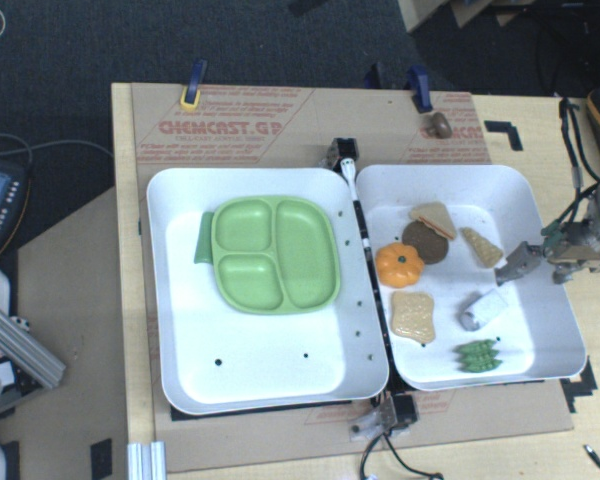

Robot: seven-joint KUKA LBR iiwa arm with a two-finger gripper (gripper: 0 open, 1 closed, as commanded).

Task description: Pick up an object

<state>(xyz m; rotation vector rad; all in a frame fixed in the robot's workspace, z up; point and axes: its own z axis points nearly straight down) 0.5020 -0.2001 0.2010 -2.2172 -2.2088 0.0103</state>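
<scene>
Overhead slanted view of the counter [280, 118], a brown board printed with lettering, carrying two shallow white bins side by side. The left bin [180, 368] holds a light green divided plate [276, 254] with three compartments, lying flat in the upper half of the bin, with a darker green piece showing at its left edge. The right bin [550, 318] holds the loose objects: a tan slice of bread [436, 216] leaning on a dark brown round piece [423, 243] near the bin's upper middle; a tan wedge [481, 247] just to their right; an orange pumpkin [398, 266] close to the left wall; a pale cracker-like square [414, 317] below the pumpkin; a white and grey object [481, 310] right of the square; and a small green leafy piece [478, 356] near the lower wall. The gripper [517, 264] enters over the right wall of the right bin, its grey tip hanging near the tan wedge and above the white and grey object; whether it is released or clenched cannot be told, and nothing is seen between its fingers. Two clamps, a yellow one [191, 95] and a blue one [419, 87], sit at the far edge of the counter
</scene>
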